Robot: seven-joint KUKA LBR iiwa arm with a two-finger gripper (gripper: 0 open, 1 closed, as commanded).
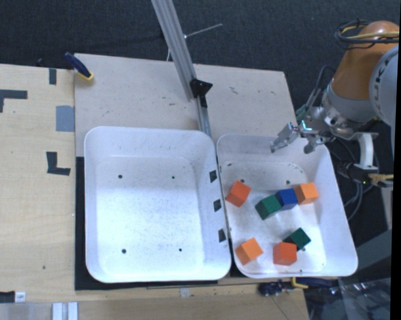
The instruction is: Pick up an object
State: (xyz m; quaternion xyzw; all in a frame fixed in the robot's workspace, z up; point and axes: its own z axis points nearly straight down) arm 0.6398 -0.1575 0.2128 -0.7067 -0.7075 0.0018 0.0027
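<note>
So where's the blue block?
The blue block sits in the right bin, touching a green block on its left and an orange block on its right.

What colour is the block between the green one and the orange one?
Blue, in the camera view.

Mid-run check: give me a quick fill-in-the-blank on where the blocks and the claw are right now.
1. All the blocks lie in the ____ bin as the camera sees it.
2. The blue block sits between a green block and an ____ block.
3. The claw hovers over that bin's ____ rim, holding nothing.
4. The number of orange blocks in that bin is ____.

Missing words: right; orange; far; four
</note>
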